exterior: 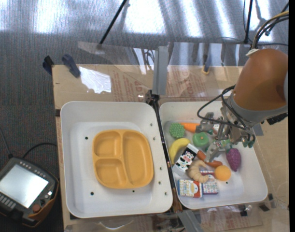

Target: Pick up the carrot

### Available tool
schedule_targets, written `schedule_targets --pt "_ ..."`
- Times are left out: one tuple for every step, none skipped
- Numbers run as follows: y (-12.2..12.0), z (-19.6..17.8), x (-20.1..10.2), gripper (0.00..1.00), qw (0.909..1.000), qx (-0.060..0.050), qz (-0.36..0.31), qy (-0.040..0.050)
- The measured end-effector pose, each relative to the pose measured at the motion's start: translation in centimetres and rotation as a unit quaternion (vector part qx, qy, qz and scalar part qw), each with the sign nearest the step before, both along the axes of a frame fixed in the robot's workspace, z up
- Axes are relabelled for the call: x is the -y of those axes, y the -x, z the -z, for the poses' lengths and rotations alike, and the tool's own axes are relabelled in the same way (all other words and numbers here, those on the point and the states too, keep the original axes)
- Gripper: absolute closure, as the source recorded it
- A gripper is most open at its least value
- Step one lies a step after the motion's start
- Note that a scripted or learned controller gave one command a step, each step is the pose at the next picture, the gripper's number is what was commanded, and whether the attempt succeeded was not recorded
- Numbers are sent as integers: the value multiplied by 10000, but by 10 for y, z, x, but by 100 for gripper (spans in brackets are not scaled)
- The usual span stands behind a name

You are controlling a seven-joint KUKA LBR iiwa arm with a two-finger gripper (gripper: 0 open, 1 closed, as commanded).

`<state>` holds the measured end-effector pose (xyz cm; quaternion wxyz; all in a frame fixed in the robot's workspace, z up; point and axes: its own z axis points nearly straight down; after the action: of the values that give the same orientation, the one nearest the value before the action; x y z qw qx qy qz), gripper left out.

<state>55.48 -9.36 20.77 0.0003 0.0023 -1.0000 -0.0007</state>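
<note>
Looking into the right bin (260, 190), you find the carrot (190, 127) lying at its far left, between the green bumpy ball (176, 130) and the green round toy (202, 139). The gripper (216, 146) hangs just right of the carrot, above the red sausage (209, 161); its state you cannot tell. The yellow tray (123, 158) sits in the left bin (75, 129).

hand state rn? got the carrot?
Hand: down in the right bin among the toys; open or shut cannot be told. Carrot lies in the bin, not held.
</note>
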Motion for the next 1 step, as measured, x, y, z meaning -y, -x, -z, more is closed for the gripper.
schedule_targets --pt "-88 123 2 0 9981 -16 -617 -10"
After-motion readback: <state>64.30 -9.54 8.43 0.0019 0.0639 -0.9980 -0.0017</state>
